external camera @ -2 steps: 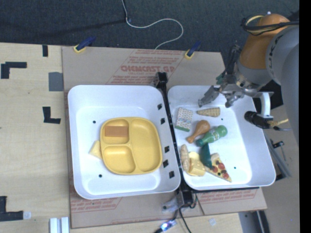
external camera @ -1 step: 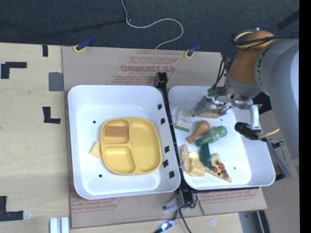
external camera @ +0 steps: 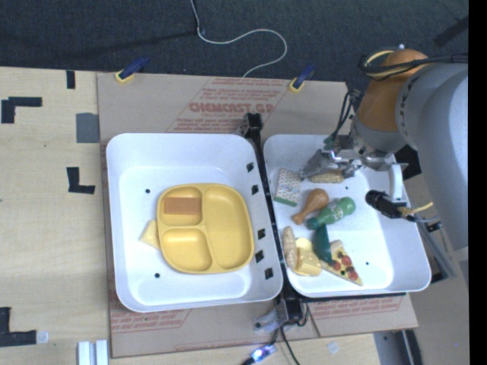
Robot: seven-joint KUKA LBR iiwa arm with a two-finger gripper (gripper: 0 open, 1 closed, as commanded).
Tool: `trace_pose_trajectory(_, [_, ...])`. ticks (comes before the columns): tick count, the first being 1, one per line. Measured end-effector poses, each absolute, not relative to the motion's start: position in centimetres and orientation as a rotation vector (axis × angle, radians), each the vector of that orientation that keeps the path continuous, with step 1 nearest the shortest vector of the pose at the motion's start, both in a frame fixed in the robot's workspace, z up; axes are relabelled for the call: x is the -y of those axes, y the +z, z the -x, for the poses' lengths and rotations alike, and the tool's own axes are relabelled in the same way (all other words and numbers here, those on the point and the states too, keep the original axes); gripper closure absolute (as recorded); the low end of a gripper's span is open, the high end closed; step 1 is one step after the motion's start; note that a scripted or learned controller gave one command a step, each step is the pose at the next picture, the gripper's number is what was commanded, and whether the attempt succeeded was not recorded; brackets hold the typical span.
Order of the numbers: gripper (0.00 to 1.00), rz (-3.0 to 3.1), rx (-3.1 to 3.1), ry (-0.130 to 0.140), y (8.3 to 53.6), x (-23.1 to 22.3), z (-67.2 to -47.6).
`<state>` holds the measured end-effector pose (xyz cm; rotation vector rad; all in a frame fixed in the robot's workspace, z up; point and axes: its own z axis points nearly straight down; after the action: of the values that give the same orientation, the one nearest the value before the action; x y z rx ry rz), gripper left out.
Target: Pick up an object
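The left bin (external camera: 125,204) holds a yellow tray (external camera: 205,229) near its middle, with open white floor along every wall. In the right bin (external camera: 396,268), toys crowd the left half: a checked wedge (external camera: 287,186), a drumstick (external camera: 310,204), a green bottle (external camera: 332,212), a pizza slice (external camera: 342,263). Its right half lies bare. The gripper (external camera: 332,167) hangs at the back wall over a pale piece (external camera: 327,178); whether its fingers are apart or together I cannot tell.

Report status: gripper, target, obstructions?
Gripper low in right bin, over a tan piece; grip unconfirmed. Drumstick, green bottle, pizza slice crowd close.
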<state>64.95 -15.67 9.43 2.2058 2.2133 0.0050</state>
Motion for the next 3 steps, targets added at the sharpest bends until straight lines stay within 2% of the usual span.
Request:
trace_pose_trajectory(1, [1.0, -2.199, -2.207, 0.01, 10.7, 15.8, -65.1])
trace_pose_trajectory(2, [1.0, -2.221, -2.224, 0.001, 14.7, 15.8, -65.2])
trace_pose_trajectory(3, [1.0, -2.219, -2.223, 0.002, 20.7, 15.7, -64.6])
